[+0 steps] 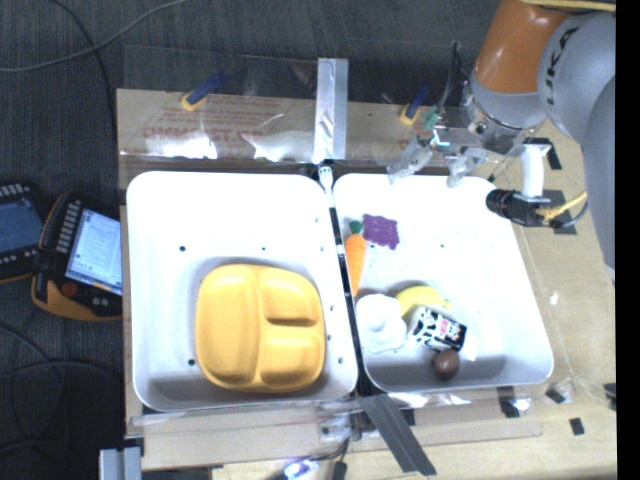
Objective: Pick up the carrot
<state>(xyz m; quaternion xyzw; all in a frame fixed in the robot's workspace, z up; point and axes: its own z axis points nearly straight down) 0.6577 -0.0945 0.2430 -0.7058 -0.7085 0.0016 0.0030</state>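
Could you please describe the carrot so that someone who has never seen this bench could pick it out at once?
Look at the right bin of the two white ones, along its left wall beside the divider. The carrot lies there lengthwise, green top toward the far end, next to a purple piece and above a white cup. It is the only long, thin orange thing in that bin.

Bright, even light; slightly soft focus, perhaps.

Grey arm with orange band enters from upper right, wrist angled down-left. Gripper (433, 164) hangs at the top of frame, its 2 fingers (409, 160) spread apart, nothing between them, tips pointing down-left.
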